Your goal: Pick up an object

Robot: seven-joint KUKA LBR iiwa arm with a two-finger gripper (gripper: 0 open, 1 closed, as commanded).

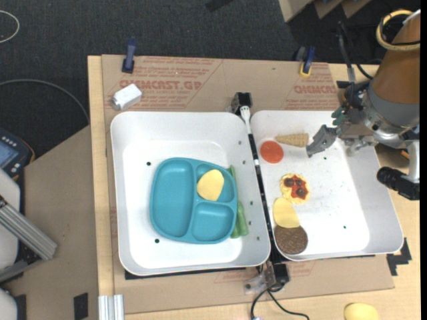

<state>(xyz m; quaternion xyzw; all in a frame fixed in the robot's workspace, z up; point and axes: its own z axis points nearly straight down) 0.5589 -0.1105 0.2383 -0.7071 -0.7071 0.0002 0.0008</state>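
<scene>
One cardboard sheet (200,85) printed "McMaster-Carr", mirrored.

Around the bins: bench clutter and fixtures

A cardboard sheet (200,82) lies under both bins, held at its far edge by a blue clamp (129,55) and a second clamp (307,60), blue with yellow. A small white block (127,97) rests on the cardboard near the left bin's far corner. Dark carpet (133,12) surrounds the bench, and a yellow object (360,311) sits at the bottom edge.

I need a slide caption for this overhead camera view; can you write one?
KUKA arm's gripper hovers over the right bin near toy foods, beside the cone; a blue tray sits in the left bin.
</scene>
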